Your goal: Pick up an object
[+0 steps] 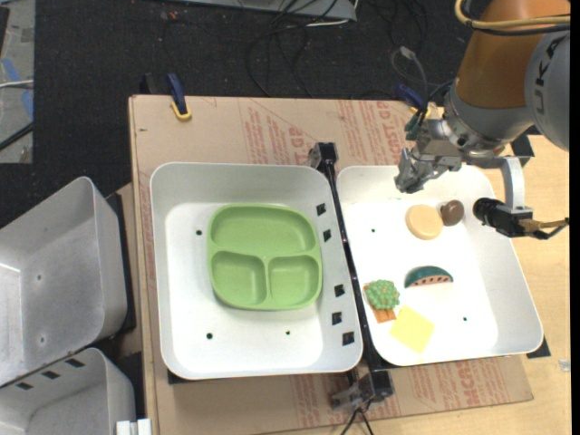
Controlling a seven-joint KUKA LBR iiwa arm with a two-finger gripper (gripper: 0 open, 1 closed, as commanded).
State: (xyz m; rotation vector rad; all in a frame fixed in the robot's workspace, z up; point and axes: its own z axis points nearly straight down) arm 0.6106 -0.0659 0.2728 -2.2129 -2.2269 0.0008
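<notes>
Five small objects wait in the right-hand shallow white bin (507, 329).
Two-finger gripper (410, 181) hovers beside the round tan disc (423, 221), grip state unclear; next, descend onto it.

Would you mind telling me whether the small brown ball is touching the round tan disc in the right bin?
Touching, as far as the camera view shows: the brown ball sits against the tan disc's upper right edge, no white bin floor between them.
</notes>
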